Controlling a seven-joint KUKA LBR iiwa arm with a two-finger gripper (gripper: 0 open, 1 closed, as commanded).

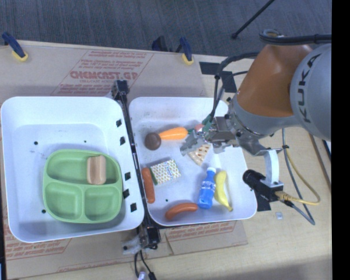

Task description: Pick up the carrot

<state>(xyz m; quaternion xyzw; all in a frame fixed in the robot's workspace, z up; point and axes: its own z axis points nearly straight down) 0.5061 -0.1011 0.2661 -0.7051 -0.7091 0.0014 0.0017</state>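
The carrot [173,134] lies on its side in the upper part of the right bin [163,111]. It is orange, and its green top points right. My gripper [196,139] is low in that bin, right at the carrot's green end and above a tan waffle-like piece [200,152]. Nothing is lifted; the carrot rests on the bin floor. The grey wrist and the orange band hide the bin's upper right corner.
A brown ball [153,140] touches the carrot's left tip. A checkered packet [165,171], blue bottle [207,188], banana [222,189] and two sausages [181,210] [147,184] lie nearer the front. In the left bin [23,133] a green tray [64,198] holds a bread piece [96,170].
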